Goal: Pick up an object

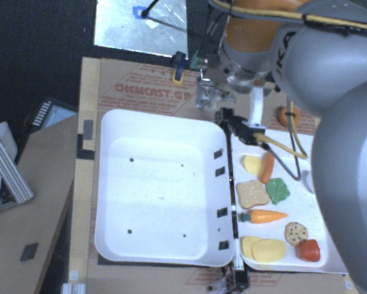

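Note:
My gripper (212, 98) hangs over the cardboard just behind the back rims of the two bins, near the gap between them, with nothing seen in it. The right bin (327, 259) holds several toy foods: a yellow piece (253, 164), a small upright carrot (268, 168), a bread slice (252, 194), a green leafy piece (278, 190), a lying carrot (268, 216), a cookie (296, 233), a red piece (309, 250) and yellow slices (263, 249). An orange thing (288, 114) at the back is partly hidden by the arm.
The left bin (105, 187) stands beside the right one on brown cardboard (147, 91). The grey arm covers the upper right and the right bin's far side. A shiny sheet (141, 13) lies behind the bench, and metal rails (1, 164) lie at the left.

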Robot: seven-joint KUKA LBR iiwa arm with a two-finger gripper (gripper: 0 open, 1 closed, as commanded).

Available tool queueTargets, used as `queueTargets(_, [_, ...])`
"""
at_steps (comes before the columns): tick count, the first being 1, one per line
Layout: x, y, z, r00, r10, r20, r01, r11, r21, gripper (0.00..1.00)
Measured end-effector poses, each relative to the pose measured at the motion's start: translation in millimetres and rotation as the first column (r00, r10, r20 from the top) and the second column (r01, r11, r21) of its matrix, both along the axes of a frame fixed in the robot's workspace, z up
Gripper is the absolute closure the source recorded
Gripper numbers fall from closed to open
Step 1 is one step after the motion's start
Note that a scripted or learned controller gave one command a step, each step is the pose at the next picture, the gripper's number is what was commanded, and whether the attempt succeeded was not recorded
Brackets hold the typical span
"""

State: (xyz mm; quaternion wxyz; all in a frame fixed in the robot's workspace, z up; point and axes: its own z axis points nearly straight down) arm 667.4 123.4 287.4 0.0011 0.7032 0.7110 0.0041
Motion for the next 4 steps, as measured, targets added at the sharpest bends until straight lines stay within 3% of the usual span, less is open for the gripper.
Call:
queueTargets(1, [-1,84,-79,1.0,0.0,-0.011,0.0,1.0,-0.002,1.0])
queueTargets(2, [1,114,-39,1.0,-0.004,-0.003,0.004,1.0,-0.001,1.0])
queueTargets(3, [-55,112,62,1.0,-0.004,0.0,0.004,1.0,0.001,1.0])
queueTargets(4, [-150,111,-81,1.0,-0.009,-0.027,0.008,1.0,-0.01,1.0])
